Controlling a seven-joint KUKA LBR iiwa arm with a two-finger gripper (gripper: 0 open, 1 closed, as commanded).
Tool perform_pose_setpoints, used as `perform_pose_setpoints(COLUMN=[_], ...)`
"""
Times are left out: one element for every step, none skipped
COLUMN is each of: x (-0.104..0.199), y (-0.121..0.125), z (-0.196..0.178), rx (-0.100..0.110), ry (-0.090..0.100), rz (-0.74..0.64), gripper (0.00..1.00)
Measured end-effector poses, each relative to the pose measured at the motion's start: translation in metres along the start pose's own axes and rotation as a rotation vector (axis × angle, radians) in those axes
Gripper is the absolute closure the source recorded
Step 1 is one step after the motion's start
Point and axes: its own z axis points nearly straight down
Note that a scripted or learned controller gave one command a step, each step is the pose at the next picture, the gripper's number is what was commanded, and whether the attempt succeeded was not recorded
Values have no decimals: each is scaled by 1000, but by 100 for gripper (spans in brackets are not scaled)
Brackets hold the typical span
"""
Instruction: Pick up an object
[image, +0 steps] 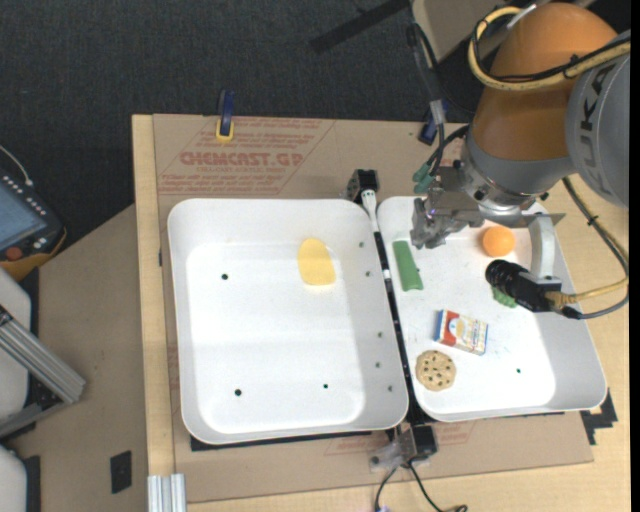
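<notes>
My gripper (430, 230) hangs over the far left part of the right bin (560, 385), just above and to the right of the top end of a green stick (407, 266). An orange ball (497, 240) lies to the gripper's right. Nearer the front of that bin lie a small red, white and blue packet (460, 331) and a round chocolate-chip cookie (435, 370). A pale yellow oval piece (316, 262) lies in the left bin (200, 330), toward its far right.
The two bins meet at a raised divider rim (385, 290) with a black strip along it. The arm's orange and grey body (530, 90) looms over the right bin's far side. Brown cardboard (250, 150) borders the bins.
</notes>
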Motion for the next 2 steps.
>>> perform_pose_setpoints(x=[48, -4], y=[-12, -35], z=[0, -51], rx=[4, -4], ry=[0, -3], rz=[2, 12], gripper=[100, 100])
